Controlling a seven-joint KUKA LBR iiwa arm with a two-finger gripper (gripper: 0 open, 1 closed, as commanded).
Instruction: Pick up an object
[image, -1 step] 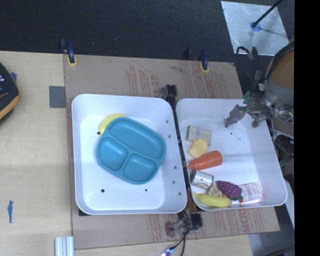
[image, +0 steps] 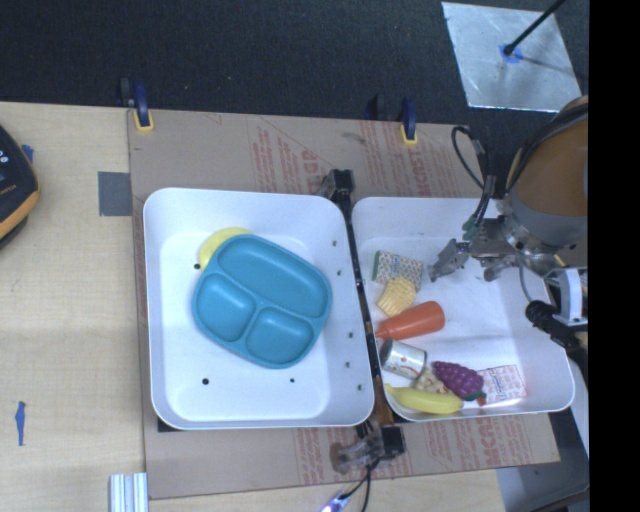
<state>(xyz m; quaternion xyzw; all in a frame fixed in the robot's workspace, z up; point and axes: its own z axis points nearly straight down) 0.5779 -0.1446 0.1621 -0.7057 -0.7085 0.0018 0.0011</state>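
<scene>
The right bin (image: 540, 215) holds several small objects. An orange carrot (image: 410, 321) lies near its middle, with a yellow corn piece (image: 396, 295) and a checked packet (image: 399, 266) just above it. Along the front are a small can (image: 403, 357), a banana (image: 424, 401), purple grapes (image: 456, 378) and a red-and-white packet (image: 500, 383). My gripper (image: 467, 268) hangs over the bin's upper middle, to the right of the checked packet and up and right of the carrot. It is open, with nothing between its fingers.
The left bin (image: 165, 300) holds a blue divided plate (image: 262, 300) with a yellow object (image: 218, 242) partly hidden under its far left edge. The arm's cables (image: 478, 165) hang over the right bin's back edge. A black-and-yellow device (image: 14, 185) sits at the far left.
</scene>
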